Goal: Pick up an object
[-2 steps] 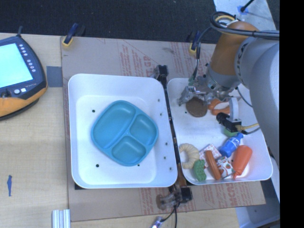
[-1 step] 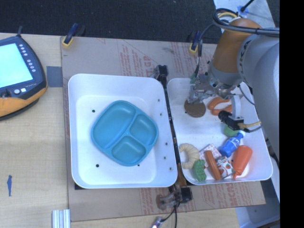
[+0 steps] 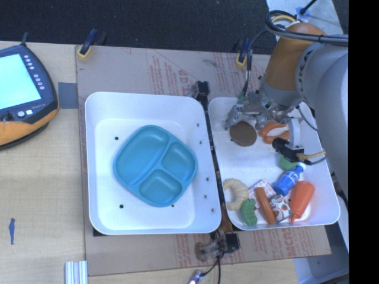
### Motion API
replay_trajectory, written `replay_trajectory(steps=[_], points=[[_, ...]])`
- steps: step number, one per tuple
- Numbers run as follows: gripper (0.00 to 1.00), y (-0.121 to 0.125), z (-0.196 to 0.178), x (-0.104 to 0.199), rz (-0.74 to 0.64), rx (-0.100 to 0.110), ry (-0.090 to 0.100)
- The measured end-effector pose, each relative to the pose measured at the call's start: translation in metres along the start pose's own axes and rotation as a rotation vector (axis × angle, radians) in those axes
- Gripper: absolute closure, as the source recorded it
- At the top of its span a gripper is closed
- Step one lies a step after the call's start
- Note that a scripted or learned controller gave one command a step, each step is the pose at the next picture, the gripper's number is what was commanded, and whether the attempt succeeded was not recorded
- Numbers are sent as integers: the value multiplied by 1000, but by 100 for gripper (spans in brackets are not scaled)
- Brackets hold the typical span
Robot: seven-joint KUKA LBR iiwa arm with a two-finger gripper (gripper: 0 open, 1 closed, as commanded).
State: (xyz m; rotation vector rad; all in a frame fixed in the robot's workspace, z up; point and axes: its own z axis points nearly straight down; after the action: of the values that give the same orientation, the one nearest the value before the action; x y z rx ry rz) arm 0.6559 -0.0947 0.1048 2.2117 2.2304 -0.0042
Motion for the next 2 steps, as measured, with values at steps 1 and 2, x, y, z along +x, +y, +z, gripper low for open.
replay_trajectory(steps=[1, 2], points=[[100, 0, -10, -1, -2, 1, 0], [0, 0, -10, -1, -2, 1, 0]])
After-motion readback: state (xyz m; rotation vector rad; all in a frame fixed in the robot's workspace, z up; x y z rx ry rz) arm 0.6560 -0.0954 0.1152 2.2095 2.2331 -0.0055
